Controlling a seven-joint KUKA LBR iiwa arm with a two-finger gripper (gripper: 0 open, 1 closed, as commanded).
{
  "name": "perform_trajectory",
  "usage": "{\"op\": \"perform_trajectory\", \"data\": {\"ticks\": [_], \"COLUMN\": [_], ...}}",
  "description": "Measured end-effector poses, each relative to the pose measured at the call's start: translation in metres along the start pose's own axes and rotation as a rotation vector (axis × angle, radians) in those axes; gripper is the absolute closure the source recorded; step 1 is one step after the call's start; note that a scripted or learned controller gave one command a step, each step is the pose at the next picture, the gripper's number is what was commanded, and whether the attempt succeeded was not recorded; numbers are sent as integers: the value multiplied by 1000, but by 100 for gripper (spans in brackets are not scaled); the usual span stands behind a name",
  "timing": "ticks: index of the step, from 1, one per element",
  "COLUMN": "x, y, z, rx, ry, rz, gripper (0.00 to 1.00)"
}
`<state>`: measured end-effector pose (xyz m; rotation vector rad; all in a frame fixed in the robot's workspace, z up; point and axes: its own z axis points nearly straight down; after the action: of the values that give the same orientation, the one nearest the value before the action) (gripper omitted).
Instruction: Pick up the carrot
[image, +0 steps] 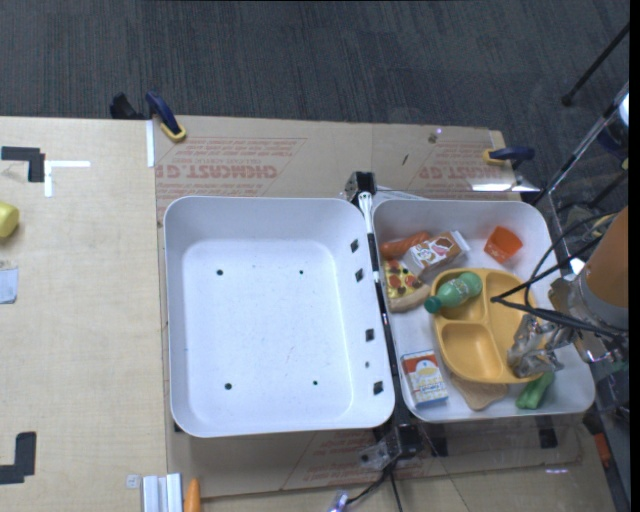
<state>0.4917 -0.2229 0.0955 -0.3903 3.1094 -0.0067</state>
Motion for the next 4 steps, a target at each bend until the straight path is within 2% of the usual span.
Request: {"op": "perform_trajectory", "data": {"ticks": [1, 2, 3, 4], "x": [-8, -66, -69, -78], "y": [1, 67, 67, 39], "z": [-3, -2, -12, 1], "rx": [4, 2, 6, -2], "ry": [-19, -9, -15, -1], "rz": [-4, 24, 21, 304], "gripper": [0, 0, 100, 100]}}
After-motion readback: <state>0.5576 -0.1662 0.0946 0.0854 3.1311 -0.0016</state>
